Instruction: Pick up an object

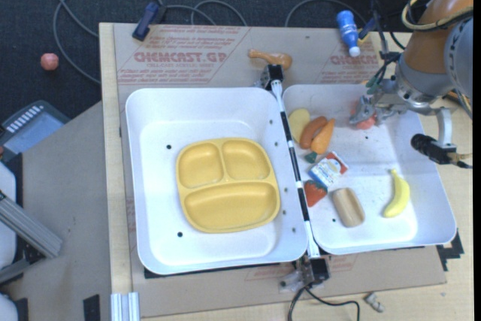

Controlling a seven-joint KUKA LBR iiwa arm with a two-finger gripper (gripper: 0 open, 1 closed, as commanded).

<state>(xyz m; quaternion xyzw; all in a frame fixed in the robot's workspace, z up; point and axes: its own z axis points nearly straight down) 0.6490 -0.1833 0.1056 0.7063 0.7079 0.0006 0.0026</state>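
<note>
My gripper (367, 113) hangs low over the far part of the right bin (421, 233), right above a small red item (364, 123) that it partly hides. In the same bin lie a pale yellow round fruit (299, 119), an orange vegetable (320, 134), a small white and blue carton (328, 170), a red piece (314, 194), a tan roll (348, 207) and a banana (397, 194). Nothing shows the red item lifted off the bin floor.
The left bin (150, 162) holds a yellow divided plate (227, 183). Behind the bins on the bench sit a blue bottle (346, 30), a brown piece (270, 57) and a blue clamp (146, 20). The grey arm (432, 49) enters from the upper right.
</note>
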